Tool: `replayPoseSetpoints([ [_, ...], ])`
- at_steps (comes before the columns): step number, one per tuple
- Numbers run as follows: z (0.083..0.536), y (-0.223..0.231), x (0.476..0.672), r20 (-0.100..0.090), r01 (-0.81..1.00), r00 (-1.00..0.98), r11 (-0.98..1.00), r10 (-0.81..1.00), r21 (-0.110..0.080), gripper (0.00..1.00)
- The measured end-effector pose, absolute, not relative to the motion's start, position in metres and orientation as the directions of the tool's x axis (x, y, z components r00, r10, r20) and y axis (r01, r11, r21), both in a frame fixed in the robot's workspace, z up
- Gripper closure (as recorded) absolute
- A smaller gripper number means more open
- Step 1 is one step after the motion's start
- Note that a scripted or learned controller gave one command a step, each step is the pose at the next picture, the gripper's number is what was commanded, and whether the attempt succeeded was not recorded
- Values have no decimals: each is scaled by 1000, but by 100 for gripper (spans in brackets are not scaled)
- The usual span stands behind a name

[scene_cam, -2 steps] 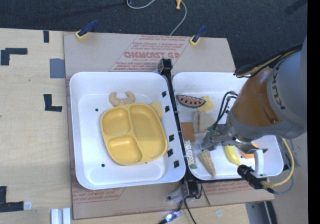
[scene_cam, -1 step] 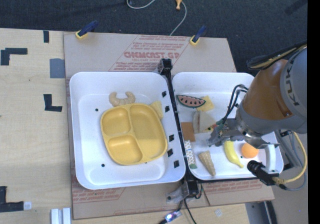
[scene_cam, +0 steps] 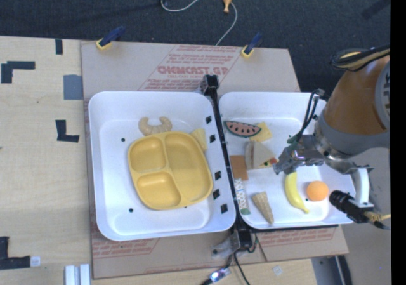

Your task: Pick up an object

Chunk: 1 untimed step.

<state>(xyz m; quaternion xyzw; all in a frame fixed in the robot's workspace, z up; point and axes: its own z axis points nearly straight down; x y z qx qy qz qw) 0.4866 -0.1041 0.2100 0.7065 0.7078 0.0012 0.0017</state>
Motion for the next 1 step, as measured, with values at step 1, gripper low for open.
replayPoseSetpoints([
  [1, 225, -103, 487, 0, 1000, -2, 2, 1000, 0, 100],
])
